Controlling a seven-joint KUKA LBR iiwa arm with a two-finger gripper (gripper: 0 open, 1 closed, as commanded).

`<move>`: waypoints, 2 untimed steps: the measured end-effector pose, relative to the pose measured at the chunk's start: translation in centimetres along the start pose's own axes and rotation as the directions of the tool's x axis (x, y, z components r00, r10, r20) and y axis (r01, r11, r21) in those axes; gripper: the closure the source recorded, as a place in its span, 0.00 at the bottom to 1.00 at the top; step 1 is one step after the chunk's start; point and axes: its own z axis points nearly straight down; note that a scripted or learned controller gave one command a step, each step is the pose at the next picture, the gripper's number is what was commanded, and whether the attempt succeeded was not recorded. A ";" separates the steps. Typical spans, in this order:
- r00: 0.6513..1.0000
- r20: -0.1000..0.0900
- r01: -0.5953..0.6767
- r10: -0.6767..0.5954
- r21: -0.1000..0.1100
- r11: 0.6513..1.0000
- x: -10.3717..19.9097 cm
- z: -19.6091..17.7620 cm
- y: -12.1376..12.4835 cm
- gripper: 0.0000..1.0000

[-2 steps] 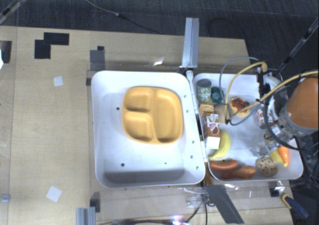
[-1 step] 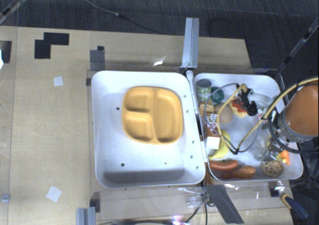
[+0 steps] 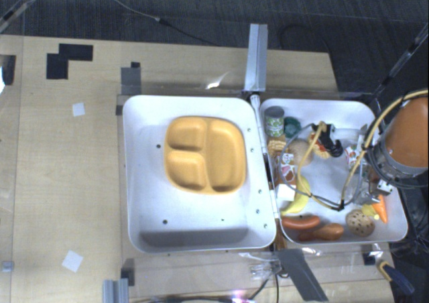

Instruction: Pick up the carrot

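The carrot (image 3: 381,210) is a small orange piece lying near the right wall of the right bin (image 3: 335,106), beside a brown speckled cookie (image 3: 360,222). My gripper (image 3: 367,191) hangs below the orange-banded wrist (image 3: 407,135), low over the bin's right side. It sits just up and left of the carrot, close to it. Cables and the wrist hide the gripper's tip, and I see nothing plainly held.
The left bin (image 3: 144,181) holds a yellow divided plate (image 3: 204,154). In the right bin lie a banana (image 3: 299,198), a red sausage (image 3: 303,222), a brown sausage (image 3: 330,232), a small can (image 3: 274,120) and packets. A black cable (image 3: 328,202) loops across the bin floor.
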 end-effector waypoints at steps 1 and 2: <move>0.991 -0.001 0.134 -0.134 -0.001 0.991 -1.0 -0.1 1.4 1.00; 0.990 -0.005 0.143 -0.143 0.007 0.990 -0.7 1.7 -11.3 1.00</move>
